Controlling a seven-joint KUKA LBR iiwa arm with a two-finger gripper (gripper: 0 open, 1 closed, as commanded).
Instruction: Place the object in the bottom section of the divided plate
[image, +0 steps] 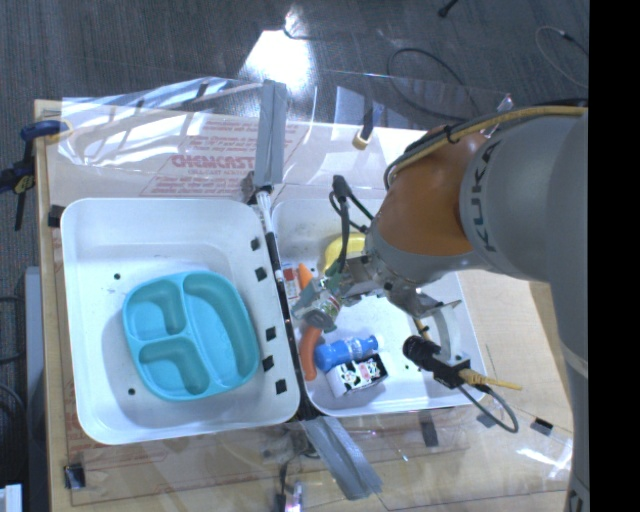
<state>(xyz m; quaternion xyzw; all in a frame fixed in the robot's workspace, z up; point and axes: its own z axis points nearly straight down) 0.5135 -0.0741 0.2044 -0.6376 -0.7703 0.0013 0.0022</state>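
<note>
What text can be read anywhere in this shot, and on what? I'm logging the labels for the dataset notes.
"KUKA", partly cut off, runs in dark letters along the grey arm.
"CHEMCAST", in red and mirrored, is printed on the clear plastic sheet behind the left bin; the smaller red lines around it are too blurred to read.
The black-and-white carton in the right bin carries print too small to read.

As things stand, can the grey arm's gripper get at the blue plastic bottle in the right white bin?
Probably yes: the gripper hangs just above the blue plastic bottle, nothing lying between them, though an orange carrot-like piece crowds its left side.
</note>
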